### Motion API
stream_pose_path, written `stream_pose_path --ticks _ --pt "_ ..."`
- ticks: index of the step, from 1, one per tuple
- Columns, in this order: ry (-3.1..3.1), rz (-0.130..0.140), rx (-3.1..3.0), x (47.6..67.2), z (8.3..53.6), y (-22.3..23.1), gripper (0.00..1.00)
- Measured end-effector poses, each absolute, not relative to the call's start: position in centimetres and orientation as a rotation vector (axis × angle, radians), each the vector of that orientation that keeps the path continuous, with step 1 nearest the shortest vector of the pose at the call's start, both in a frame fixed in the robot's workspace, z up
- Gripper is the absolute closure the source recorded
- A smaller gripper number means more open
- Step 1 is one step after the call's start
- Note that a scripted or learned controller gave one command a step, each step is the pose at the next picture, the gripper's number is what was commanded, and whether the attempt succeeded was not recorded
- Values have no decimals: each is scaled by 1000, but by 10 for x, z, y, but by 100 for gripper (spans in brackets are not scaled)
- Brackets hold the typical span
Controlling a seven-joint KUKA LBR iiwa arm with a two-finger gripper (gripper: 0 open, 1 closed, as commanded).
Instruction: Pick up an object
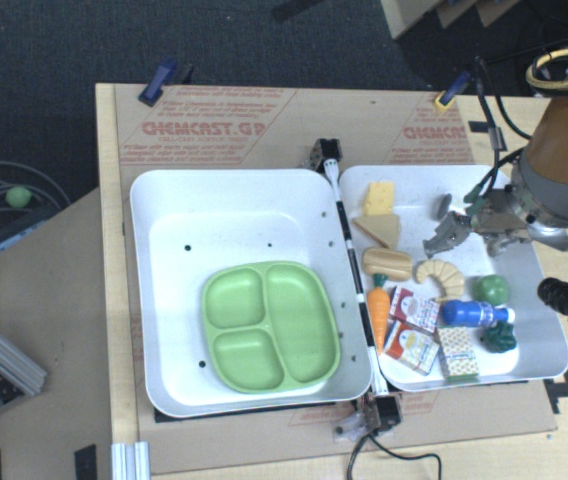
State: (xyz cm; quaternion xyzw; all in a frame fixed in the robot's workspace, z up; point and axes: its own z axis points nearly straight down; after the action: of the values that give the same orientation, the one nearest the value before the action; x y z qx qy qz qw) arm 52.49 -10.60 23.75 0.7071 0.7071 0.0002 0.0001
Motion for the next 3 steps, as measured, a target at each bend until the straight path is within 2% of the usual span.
stream_pose_path --ticks 1,2,3 --pt "2221 -4 2225 545 96 -197 0" --pt "2223 2 2219 617 85 -172 0" --pt "2227 -21 2237 650 82 -154 0"
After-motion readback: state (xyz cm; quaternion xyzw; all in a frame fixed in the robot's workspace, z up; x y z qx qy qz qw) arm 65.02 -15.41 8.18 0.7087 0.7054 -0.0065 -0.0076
